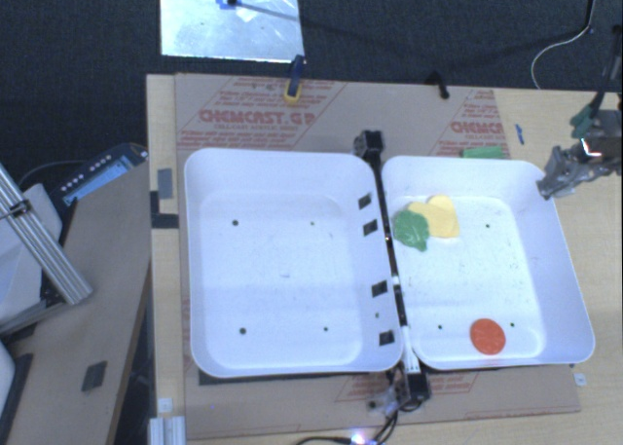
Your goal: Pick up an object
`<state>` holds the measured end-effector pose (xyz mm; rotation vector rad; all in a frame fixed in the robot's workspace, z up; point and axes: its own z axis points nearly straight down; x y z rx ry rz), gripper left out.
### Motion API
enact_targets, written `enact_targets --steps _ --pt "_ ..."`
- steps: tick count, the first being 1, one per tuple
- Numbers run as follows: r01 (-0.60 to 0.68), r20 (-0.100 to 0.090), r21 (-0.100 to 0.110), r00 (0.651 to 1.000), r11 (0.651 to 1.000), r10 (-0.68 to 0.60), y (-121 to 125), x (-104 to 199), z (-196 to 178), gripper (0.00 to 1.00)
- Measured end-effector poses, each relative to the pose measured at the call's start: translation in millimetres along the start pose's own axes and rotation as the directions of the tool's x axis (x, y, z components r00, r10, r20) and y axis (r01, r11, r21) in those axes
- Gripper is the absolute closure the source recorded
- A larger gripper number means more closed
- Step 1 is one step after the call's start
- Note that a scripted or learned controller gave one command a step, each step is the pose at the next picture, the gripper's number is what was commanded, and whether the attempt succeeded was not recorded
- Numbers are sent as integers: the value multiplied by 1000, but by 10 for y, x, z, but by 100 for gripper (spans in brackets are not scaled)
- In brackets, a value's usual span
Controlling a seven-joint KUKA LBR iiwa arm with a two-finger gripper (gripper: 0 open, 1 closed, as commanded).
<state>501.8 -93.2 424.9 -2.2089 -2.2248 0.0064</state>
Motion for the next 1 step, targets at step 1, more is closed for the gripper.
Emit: enact_targets --steps 1 --pt "-16 11 -20 1000 1000 16 155 -1204 -836 100"
